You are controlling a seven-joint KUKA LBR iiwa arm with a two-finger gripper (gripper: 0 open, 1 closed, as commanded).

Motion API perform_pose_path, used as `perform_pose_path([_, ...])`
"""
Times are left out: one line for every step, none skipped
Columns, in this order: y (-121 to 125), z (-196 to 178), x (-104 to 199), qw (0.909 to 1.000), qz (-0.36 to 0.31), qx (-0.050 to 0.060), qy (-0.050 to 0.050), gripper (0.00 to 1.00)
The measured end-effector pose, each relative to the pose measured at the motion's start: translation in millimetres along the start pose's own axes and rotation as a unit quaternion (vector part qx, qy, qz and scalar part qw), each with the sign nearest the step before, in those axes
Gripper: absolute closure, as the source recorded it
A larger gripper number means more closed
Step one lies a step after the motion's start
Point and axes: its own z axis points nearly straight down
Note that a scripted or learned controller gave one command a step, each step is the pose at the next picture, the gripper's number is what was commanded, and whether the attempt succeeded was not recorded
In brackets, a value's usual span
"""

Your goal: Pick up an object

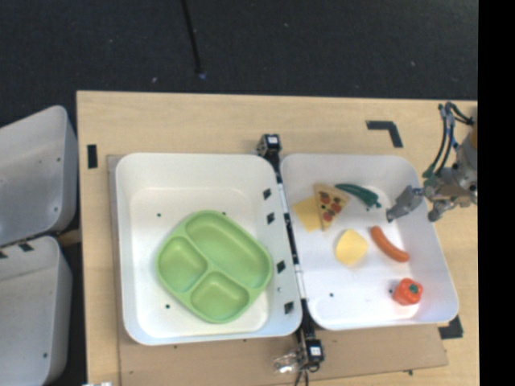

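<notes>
Nothing's been picked up yet: the gripper (418, 206) sits at the right bin's (354, 316) far right edge with its 2 fingers spread apart and nothing between them. The orange sausage (389, 244) lies just below it, with the yellow piece (351, 248), pizza slice (328, 203), green pepper (359, 193) and tomato (407, 292) all still on the bin floor. So the whole job's left: drop down, close on something, lift.

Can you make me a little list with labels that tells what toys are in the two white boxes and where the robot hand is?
left bin: white shallow bin holding a green plastic divided plate
right bin: white shallow bin with toy food
top row: pizza slice, yellow cheese wedge, dark green pepper
middle: yellow round piece, orange sausage
near corner: red-orange tomato
gripper: over the right bin's right edge, fingers apart, holding nothing
</notes>
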Motion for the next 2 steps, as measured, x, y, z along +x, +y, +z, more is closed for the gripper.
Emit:
perform_pose_path([2.6,-7.4,0.5,1.0,-0.002,-0.006,-0.002,0.0])
perform_pose_path([1.1,55.7,1.4,1.0,-0.001,-0.004,-0.001,0.0])
